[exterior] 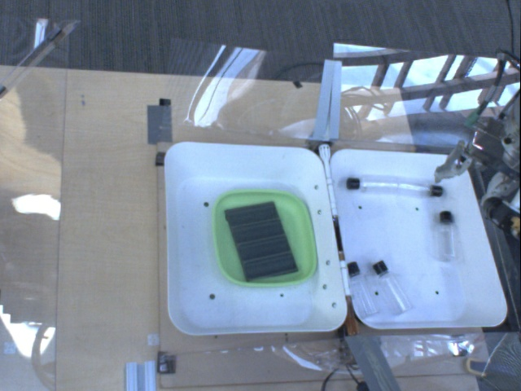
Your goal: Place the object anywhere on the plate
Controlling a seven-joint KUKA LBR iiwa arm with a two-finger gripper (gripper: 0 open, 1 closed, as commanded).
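Currently gripper (453, 163) sits over the right bin's (480, 312) upper right rim; can't tell its state. Right bin holds several clear vials with black caps: a long tube (392, 186) along the top, a small vial (446, 235) at right, two vials (376, 287) at lower left. Left bin (187, 300) holds a green plate (303, 218); a dark ribbed rectangular block (260, 240) lies flat on it, slightly rotated. Both bins sit on the desk (81, 218).

no readable text, labels, numbers or signs anywhere
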